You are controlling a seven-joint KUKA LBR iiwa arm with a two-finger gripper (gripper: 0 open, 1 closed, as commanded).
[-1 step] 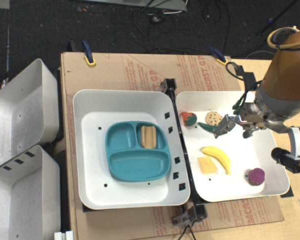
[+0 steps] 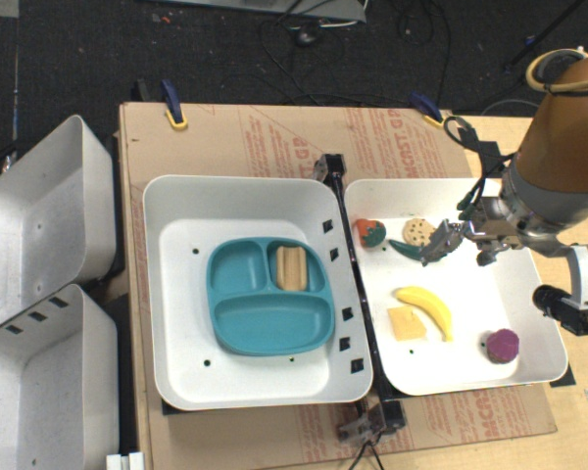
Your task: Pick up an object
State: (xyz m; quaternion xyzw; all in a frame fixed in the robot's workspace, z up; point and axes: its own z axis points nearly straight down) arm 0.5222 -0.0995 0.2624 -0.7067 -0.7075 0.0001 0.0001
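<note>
We see the hand [image 2: 441, 246] low in the right bin [image 2: 539, 292], fingers slightly spread and pinching nothing, beside a teal piece [image 2: 404, 249], a cookie [image 2: 417, 230] and a tomato [image 2: 371, 232]; nearer lie a banana [image 2: 426, 308], cheese [image 2: 406, 323] and a plum [image 2: 501, 345]; the left bin [image 2: 176, 292] bears a tray [image 2: 265, 306].

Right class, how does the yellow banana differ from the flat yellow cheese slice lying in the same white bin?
The yellow banana is long, curved and rounded, while the flat yellow cheese slice is squarish and thin. The banana's yellow is brighter; the cheese slice is paler, more orange. The banana lies diagonally across the bin, the cheese slice at its lower left. Both lie in the right-hand white bin.
</note>
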